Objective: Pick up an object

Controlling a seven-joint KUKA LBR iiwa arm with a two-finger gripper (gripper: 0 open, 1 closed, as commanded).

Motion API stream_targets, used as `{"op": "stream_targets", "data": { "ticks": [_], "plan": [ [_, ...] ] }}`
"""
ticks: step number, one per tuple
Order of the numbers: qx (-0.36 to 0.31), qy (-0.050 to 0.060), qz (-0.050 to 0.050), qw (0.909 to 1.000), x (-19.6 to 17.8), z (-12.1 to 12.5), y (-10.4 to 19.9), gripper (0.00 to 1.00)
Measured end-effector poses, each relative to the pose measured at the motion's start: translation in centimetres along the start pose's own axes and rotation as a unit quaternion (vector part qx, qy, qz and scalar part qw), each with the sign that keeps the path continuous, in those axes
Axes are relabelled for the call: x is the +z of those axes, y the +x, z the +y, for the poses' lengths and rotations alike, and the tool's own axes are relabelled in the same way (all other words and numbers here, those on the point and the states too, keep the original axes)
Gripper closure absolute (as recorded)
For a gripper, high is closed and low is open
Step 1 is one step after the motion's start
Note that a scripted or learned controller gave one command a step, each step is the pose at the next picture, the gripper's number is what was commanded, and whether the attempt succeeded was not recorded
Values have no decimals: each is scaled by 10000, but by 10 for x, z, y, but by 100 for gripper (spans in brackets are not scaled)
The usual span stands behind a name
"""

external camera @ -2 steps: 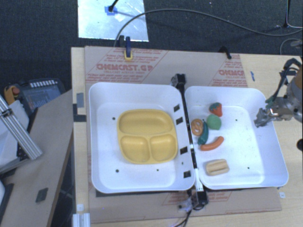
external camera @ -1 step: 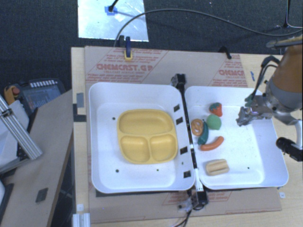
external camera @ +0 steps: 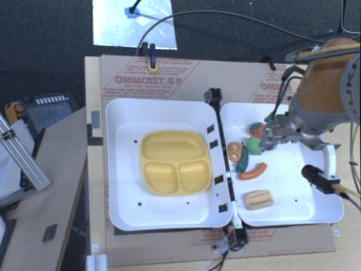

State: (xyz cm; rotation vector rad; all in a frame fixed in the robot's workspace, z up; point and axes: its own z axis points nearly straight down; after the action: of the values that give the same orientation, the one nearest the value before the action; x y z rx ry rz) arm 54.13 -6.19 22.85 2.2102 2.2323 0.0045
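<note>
Bench [external camera: 169, 75] w/ 2 white bins [external camera: 121, 168], dark floor [external camera: 45, 33]

The left bin [external camera: 121, 151] has bare floor all round the yellow tray [external camera: 172, 161] at its middle. In the right bin [external camera: 293, 199], toys crowd the left side: pretzel [external camera: 234, 150], green piece [external camera: 253, 145], sausage [external camera: 252, 171], bread [external camera: 258, 199]. The arm [external camera: 324, 95] hangs over the far right. Its near middle floor lies open.
</note>
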Motion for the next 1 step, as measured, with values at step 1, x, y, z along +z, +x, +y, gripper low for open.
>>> {"op": "stream_targets", "data": {
  "ticks": [1],
  "plan": [
    [1, 4, 3, 10000, 11, 1, 54, 100]
  ]
}}
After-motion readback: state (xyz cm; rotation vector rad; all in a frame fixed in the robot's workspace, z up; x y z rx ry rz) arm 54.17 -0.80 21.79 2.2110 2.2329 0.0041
